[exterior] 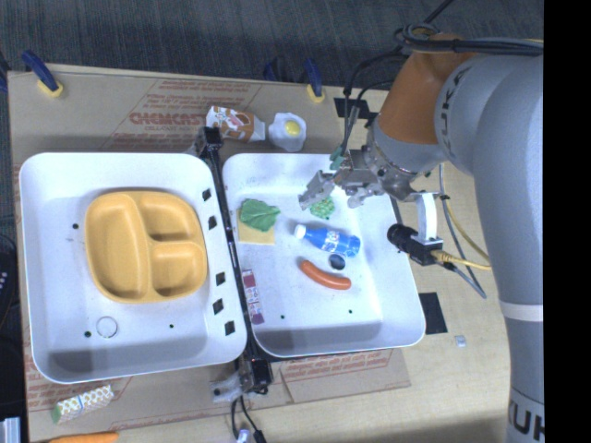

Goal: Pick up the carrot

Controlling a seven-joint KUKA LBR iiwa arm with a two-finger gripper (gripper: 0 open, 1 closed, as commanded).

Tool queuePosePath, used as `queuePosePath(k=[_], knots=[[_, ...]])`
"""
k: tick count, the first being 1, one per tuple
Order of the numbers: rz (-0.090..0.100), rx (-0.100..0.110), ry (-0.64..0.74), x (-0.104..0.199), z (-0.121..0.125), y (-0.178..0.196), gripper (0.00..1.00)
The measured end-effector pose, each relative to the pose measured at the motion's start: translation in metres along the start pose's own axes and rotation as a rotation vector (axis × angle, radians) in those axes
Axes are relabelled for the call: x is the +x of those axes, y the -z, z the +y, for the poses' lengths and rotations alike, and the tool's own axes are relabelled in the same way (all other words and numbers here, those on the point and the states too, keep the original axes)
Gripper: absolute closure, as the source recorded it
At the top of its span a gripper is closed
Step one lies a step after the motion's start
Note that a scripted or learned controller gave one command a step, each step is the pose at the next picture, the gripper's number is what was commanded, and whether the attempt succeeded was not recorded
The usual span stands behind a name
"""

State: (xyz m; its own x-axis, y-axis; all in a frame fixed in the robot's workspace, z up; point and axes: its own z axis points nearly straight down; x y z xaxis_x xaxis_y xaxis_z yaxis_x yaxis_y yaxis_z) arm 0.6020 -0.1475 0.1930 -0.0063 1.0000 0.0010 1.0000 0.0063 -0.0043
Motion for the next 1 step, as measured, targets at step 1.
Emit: queuePosePath(k=[1], knots=[[-0.001,0.001,-0.012,0.0475,0.0051,-0.0686,0.00]])
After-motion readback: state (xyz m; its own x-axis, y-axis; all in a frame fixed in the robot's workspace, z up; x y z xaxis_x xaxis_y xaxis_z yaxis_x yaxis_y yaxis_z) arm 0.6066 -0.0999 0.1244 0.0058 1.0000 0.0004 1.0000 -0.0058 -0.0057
